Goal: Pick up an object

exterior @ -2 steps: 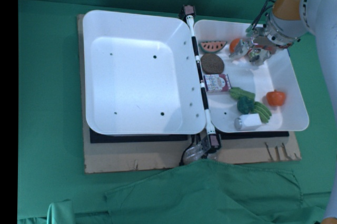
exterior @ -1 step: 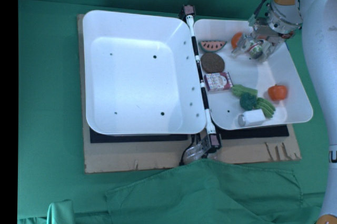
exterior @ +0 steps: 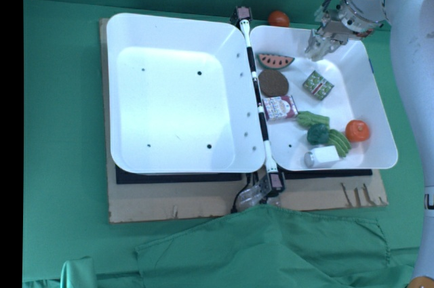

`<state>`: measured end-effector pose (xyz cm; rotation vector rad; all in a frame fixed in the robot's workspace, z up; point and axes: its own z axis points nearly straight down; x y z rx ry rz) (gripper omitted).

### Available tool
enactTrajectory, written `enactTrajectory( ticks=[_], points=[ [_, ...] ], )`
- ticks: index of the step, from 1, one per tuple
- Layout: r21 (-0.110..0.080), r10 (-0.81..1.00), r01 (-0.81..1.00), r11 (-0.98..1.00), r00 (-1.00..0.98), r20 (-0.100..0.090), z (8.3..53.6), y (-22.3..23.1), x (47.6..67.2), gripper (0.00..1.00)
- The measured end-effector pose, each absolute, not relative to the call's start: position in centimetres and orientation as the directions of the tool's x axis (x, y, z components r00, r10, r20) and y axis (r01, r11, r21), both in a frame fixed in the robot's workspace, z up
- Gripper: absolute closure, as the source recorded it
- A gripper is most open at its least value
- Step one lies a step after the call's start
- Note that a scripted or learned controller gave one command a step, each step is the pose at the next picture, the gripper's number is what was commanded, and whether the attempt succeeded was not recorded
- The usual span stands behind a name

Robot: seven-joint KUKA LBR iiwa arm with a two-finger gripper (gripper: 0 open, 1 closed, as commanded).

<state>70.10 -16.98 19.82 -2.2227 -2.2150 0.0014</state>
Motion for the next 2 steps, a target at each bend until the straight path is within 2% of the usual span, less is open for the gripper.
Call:
enactTrajectory(
  ticks=[1, 2],
  points=[
    [-0.003, 1.000, 1.000, -0.005, 0.005, -0.001, 19.8, -17.2, 70.1, 0.00],
    [0.001, 1.000, 1.000, -0.007, 0.007, -0.002, 23.3, -18.9, 62.7, 0.00]
  ],
)
